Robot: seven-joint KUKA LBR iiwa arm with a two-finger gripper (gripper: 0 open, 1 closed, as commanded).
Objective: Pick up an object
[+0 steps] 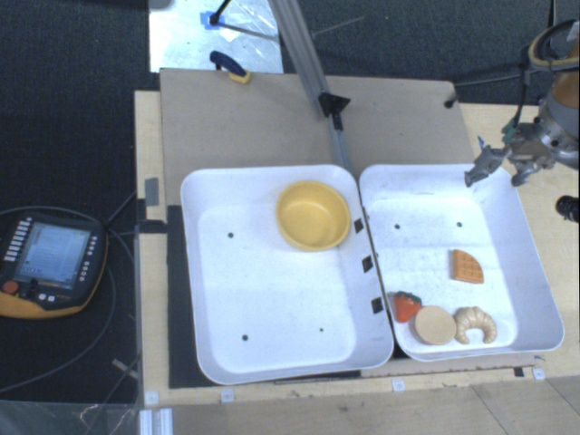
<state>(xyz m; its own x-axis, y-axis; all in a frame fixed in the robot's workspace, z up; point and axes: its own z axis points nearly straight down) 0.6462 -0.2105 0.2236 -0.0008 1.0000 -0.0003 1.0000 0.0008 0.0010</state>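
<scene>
Near edge of right bin (530,243): croissant (476,324), round biscuit (435,325), tomato (406,306); waffle wedge (467,266) just beyond. Tool (497,167) hovers over far rim, fingers seemingly apart, empty. Objects lie toward 6 o'clock; waffle nearest.

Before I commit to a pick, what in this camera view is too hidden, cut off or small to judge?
- Arm: cut off by the camera view's right edge; only the wrist and pincer show, over the right bin's top right corner.
- Red piece: partly covered by the round beige piece and pressed to the bin wall; shape unclear.
- Croissant and waffle piece: too small to read surface or thickness.
- Yellow bowl: depth not readable from above.
</scene>
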